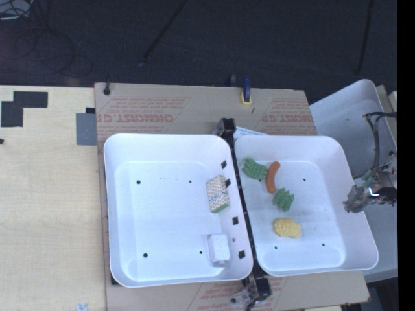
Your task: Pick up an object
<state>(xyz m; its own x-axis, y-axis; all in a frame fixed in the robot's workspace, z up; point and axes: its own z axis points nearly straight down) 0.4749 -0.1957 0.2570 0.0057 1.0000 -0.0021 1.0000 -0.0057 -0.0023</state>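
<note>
Hovering just outside the right rim of the right bin [360, 238], the tool [358, 199] sits at the far right of the view, apart from every object; nothing is seen between its tips, and whether it is open or closed cannot be told from this blurred, small view.

Taking the divider [237, 193] between the two bins as the landmark: just right of its upper part lies a green toy [254, 169], and touching that toy's far side is an orange sausage-shaped piece [272, 176], tilted. Further right of the divider's middle is a smaller green knobbly piece [283, 200], and below that, nearer the front, a yellow corn-like piece [286, 227]. All four rest on the floor of the right bin.

Just left of the divider's middle, in the left bin [120, 238], lies a patterned pouch-like item [218, 194], nearly touching the divider. Near the divider's lower end, on the same side, sits a white block [218, 248].

Both bins rest on a sheet of cardboard [162, 112] on the counter [45, 206].
</note>
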